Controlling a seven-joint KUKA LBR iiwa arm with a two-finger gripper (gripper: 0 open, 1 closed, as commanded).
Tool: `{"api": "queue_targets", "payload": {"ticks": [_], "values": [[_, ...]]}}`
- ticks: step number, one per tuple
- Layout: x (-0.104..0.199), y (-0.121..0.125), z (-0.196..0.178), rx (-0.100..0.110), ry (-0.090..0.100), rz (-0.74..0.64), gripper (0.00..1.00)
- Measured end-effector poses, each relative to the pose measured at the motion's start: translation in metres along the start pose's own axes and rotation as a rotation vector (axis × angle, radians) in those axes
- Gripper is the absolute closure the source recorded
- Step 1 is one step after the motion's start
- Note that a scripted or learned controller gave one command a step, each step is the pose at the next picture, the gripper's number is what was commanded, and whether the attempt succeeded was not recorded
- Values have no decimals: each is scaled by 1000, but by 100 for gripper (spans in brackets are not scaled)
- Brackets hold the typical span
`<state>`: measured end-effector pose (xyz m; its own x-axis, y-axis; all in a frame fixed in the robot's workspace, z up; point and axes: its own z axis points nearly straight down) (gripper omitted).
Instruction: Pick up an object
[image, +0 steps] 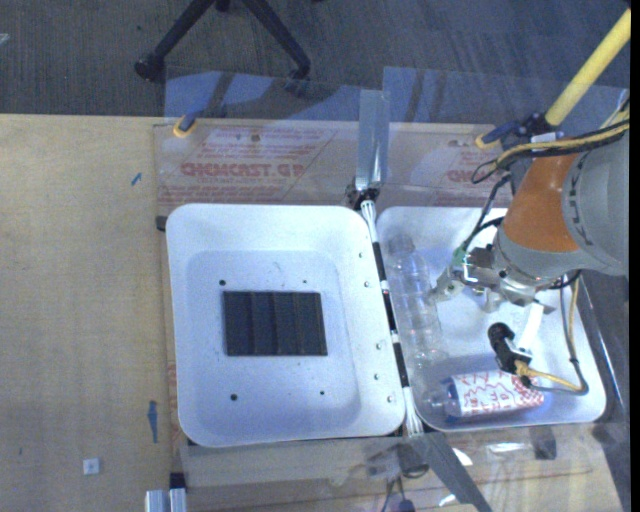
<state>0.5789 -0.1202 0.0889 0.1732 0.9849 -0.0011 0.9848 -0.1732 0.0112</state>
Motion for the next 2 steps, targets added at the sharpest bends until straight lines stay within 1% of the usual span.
{"api": "queue_targets", "payload": {"ticks": [1, 2], "values": [[-60, -50, -46, 14, 2, -65, 0], [-3, -15, -6, 11, 0, -148, 0]]}}
